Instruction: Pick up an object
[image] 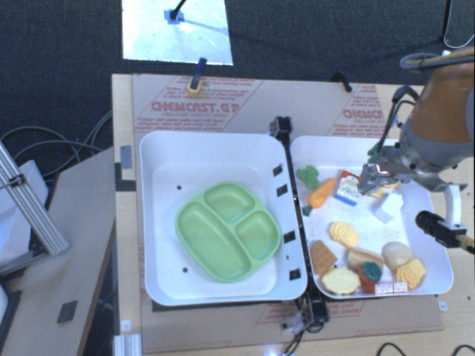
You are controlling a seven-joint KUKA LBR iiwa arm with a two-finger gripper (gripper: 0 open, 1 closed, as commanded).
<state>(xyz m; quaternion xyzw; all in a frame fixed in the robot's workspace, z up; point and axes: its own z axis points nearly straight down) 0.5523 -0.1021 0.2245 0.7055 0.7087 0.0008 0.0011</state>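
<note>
Arm first: you see it reaching in from the right edge of the frame, its orange band at the upper right and the grey wrist bending down over the right bin (444, 270). The gripper (373, 178) hangs low over the upper middle of that bin, just right of a small blue and white carton (347, 188). You cannot tell from this angle how its jaws stand.

Toy food lies scattered below it: an orange carrot (322, 193) and a green piece (307, 174) at the bin's upper left, a yellow ridged piece (344, 233) in the middle, and several tan and yellow pieces along the lower edge. The left bin (159, 154) holds a green divided plate (228, 231), lying flat near its centre.
</note>
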